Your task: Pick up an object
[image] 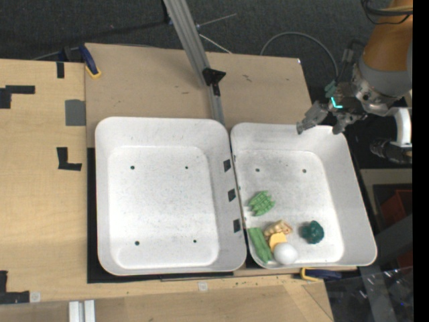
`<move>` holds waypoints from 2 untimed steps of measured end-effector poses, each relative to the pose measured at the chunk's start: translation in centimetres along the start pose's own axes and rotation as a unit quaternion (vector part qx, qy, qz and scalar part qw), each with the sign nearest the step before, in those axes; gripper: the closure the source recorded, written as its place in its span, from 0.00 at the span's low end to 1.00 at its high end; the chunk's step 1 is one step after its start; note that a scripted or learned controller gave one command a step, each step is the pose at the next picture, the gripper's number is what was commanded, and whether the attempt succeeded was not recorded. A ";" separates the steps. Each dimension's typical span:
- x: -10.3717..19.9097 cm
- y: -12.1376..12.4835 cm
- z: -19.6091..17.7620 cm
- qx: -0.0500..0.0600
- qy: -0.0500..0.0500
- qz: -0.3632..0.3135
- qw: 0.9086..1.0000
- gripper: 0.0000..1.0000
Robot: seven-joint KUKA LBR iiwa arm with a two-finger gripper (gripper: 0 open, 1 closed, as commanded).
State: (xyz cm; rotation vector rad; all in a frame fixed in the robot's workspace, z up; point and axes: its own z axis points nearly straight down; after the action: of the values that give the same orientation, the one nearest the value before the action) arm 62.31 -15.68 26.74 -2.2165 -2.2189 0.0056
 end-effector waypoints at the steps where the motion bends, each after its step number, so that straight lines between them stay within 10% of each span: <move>1: 0.0 0.1 -0.3 -0.002 -0.001 -0.001 1.000 0.00; 2: 0.0 -0.5 4.2 0.000 -0.001 0.000 1.000 0.00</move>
State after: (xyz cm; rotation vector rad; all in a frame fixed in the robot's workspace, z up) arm 61.75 -15.70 22.52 -2.2176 -2.2207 0.0068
